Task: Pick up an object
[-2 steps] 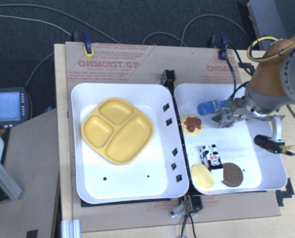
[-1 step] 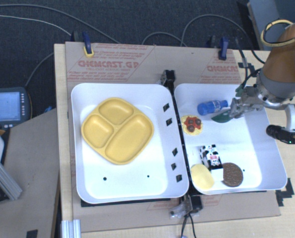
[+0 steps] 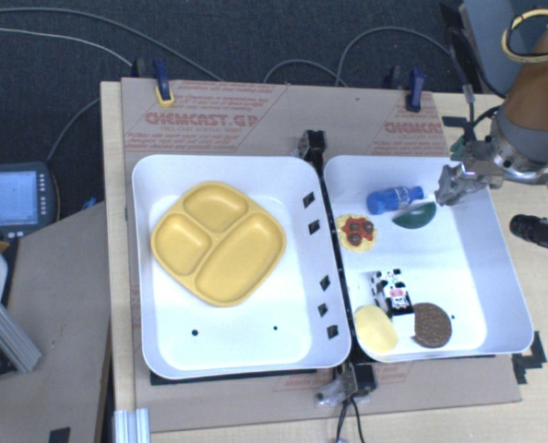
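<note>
Camera view — brown board (image 3: 209, 109) under two white bins (image 3: 154, 247), dark floor (image 3: 53, 72)

- Bright, even overhead lighting; white bins (image 3: 232, 358) near overexposed.
- Soft, short shadows under objects.
- Slight overall softness; dark surroundings underexposed, detail lost.

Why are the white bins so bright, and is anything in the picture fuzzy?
In the camera view, light from above makes the left bin and right bin look almost glowing; the yellow plate casts only a faint shadow; small toys like the blue bottle look soft, and the gripper is a bit blurry.
</note>
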You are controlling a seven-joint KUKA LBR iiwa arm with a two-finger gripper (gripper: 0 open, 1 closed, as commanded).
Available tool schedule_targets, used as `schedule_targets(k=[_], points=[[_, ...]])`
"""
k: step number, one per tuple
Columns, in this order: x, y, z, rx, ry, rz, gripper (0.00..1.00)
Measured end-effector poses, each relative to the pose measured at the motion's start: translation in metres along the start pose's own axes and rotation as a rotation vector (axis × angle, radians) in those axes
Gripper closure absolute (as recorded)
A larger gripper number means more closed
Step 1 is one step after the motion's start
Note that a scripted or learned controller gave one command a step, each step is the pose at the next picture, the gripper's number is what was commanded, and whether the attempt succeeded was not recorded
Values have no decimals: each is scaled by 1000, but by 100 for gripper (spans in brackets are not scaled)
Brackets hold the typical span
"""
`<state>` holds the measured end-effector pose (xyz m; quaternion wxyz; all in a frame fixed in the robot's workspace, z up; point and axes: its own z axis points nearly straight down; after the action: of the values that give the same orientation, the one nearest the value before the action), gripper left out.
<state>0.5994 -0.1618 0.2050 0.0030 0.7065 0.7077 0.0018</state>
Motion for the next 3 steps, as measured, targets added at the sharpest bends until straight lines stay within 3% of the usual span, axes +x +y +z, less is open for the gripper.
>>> schedule_targets(k=[1,3], points=[[5,0,-64,-2,0,-1,100],[100,-17,-53,11,5,-4,100]])
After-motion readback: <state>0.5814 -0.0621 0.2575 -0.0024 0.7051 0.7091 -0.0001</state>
